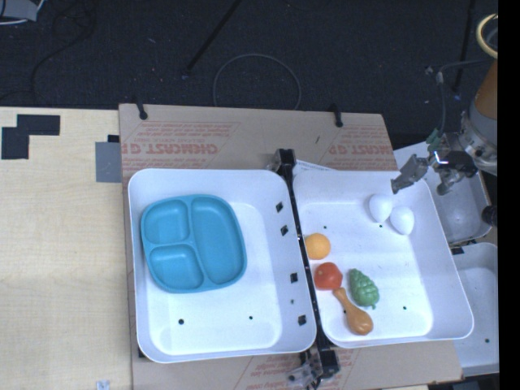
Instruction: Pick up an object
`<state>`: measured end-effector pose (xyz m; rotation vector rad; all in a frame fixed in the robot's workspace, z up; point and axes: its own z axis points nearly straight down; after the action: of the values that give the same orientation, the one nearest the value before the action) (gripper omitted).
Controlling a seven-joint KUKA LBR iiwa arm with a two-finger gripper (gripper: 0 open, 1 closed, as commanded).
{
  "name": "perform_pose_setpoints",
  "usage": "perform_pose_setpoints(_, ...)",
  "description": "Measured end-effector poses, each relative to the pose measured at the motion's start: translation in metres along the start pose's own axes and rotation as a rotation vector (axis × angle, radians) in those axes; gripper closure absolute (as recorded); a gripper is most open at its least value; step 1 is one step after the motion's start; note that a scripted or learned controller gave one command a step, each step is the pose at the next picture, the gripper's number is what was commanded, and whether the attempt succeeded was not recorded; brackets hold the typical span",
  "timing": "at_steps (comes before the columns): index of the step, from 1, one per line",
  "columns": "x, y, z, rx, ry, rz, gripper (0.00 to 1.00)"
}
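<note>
Camera view: I see the end effector (429, 171) spread wide, holding nothing, just outside the right bin (455, 299) at its far corner. Nearest picks, two white eggs (390, 214), touch each other just inside that bin's corner. I'd target those.

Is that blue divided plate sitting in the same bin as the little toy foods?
No, the blue plate lies in the left bin, while the orange ball, red tomato and green piece lie in the right bin.

Beyond my bench I see dark carpeted floor (341, 39) with thin black cables (256, 75); a pale wooden tabletop (57, 250) sits left.
</note>
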<state>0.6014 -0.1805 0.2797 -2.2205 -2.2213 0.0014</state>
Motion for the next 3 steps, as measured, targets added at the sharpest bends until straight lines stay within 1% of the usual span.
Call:
perform_pose_setpoints(2, 0.010, 0.014, 0.095, 0.005, 0.002, -0.004, 0.00)
perform_pose_setpoints(3, 0.006, 0.022, 0.145, 0.003, 0.001, -0.001, 0.00)
